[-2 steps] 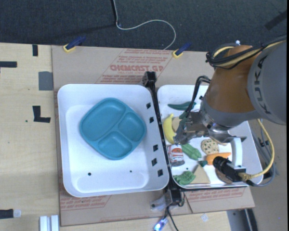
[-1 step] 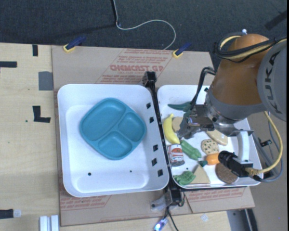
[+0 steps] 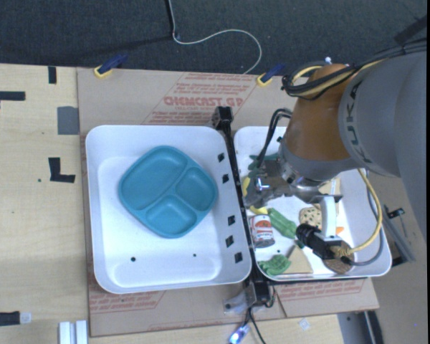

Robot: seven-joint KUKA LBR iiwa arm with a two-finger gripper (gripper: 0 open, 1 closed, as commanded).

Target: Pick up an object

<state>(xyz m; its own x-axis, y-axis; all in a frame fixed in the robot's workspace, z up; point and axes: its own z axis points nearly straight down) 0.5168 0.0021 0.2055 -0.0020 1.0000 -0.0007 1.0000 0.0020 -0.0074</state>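
My gripper [image 3: 261,190] is down at the left side of the right bin [image 3: 369,267], under the orange wrist band. Just below it lie a green bean-shaped piece [image 3: 282,222] and a small can with a red label [image 3: 262,231]. A green leafy item [image 3: 276,265] rests near the bin's front edge, and a spotted cookie [image 3: 310,214] lies to the right. The arm hides much of the bin. Nothing shows between the gripper's ends.
The left bin [image 3: 107,264] holds a blue divided plate [image 3: 168,190]. A black hinge strip [image 3: 233,192] runs between the two bins. A white and orange item [image 3: 337,213] lies at the right bin's right side, near a brown object [image 3: 338,264].
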